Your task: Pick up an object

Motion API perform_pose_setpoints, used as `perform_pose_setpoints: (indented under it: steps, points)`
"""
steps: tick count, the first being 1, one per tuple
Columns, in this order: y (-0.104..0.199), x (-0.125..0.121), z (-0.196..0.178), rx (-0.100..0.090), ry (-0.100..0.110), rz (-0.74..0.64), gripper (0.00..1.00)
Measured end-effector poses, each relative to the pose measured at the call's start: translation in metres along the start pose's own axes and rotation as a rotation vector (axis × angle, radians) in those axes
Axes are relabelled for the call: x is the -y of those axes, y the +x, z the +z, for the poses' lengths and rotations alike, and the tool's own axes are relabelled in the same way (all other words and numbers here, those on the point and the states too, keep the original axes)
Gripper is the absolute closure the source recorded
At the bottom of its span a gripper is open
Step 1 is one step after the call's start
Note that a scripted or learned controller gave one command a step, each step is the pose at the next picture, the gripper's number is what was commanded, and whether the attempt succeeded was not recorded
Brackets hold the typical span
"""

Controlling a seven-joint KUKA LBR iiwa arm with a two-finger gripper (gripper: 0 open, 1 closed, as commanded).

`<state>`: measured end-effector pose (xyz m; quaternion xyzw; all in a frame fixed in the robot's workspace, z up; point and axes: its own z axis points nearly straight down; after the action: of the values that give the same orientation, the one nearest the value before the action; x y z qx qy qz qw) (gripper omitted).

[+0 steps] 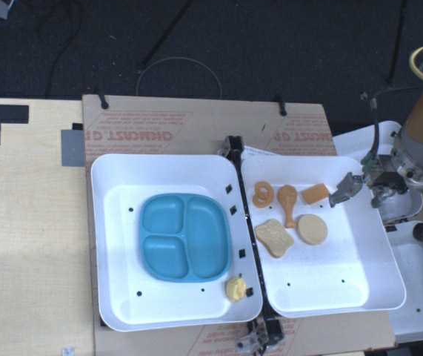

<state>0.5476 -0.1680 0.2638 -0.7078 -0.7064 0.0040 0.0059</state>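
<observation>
Cardboard sheet (pixel 196 128): red print, reversed, unreadable. Right bin (pixel 344 288): orange block (pixel 315 193), matte, wedge-like, at its far side beside the drumstick (pixel 288 201). Gripper (pixel 344 190) just beside block; grip state indiscernible.

Single fixed camera, mounted above the desk (pixel 26 221), looking down at a slant. Far edge of the scene sits at frame top: dark floor with cables. Near edge at frame bottom. Medium distance, wide enough to fit both white bins whole: left bin (pixel 115 302) centre-left, right bin (pixel 359 295) centre-right, the divider between them almost mid-frame. Cardboard sheet (pixel 167 128) under the bins runs back toward the top. Arm (pixel 411 150) enters at the right edge, cropped there. One view, so no overlap with another.
</observation>
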Motion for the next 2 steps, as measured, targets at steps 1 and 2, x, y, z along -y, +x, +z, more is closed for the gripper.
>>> perform_pose_setpoints:
  steps: [1,2]
  points:
    - [0.0,-0.002,-0.006,0.002,-0.011,-0.002,0.0]
    - [-0.006,0.005,0.044,0.001,-0.007,-0.001,0.0]
